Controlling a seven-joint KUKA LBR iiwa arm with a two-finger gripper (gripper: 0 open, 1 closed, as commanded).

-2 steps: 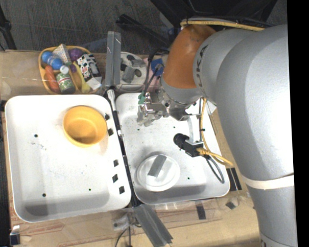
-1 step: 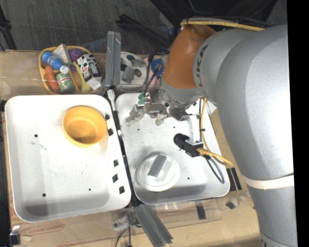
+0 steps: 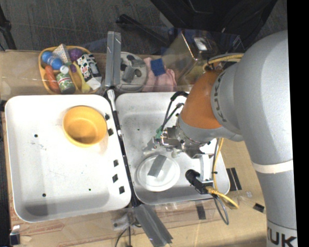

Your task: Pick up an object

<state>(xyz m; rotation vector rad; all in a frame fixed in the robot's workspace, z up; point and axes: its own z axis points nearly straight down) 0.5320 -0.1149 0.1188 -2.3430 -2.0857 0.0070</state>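
From above, the grey arm (image 3: 256,105) reaches in from the right over the right bin (image 3: 139,121), its gripper (image 3: 159,155) low above a white round lid-like dish (image 3: 158,174) near that bin's front edge (something grey lies on the dish, just under the fingers). Whether the fingers are spread or closed I cannot tell. A yellow bowl (image 3: 84,126) sits well apart in the left bin (image 3: 54,176), toward its back right corner.

The grey arm (image 3: 264,115) reaches in from the right, its orange band (image 3: 202,105) just above the wrist. The wrist bends downward and leftward, carrying the tool (image 3: 163,145) low, with cables looping along its side.
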